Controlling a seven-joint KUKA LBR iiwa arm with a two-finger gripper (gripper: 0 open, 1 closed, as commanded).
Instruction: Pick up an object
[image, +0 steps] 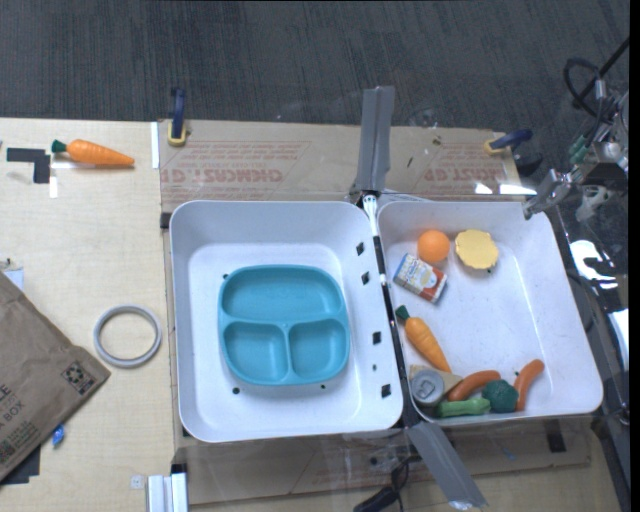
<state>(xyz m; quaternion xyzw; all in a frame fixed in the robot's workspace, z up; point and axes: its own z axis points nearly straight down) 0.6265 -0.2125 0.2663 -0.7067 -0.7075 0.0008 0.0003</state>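
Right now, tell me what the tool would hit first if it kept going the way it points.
Probably the right bin: the tool hangs over its far right corner and seems to point down-left at bare white floor, short of the yellow disc. Depth is unclear from this view.

Left of the left bin (190, 300), a brown cardboard box (40, 370) shows "BOX" near its lower edge (other letters cut off). Behind that bin, red print on the cardboard sheet (260, 165) lies reversed, unreadable.

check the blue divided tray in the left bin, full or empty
Empty: all three compartments of the blue divided tray show bare blue plastic. It lies flat in the left bin.
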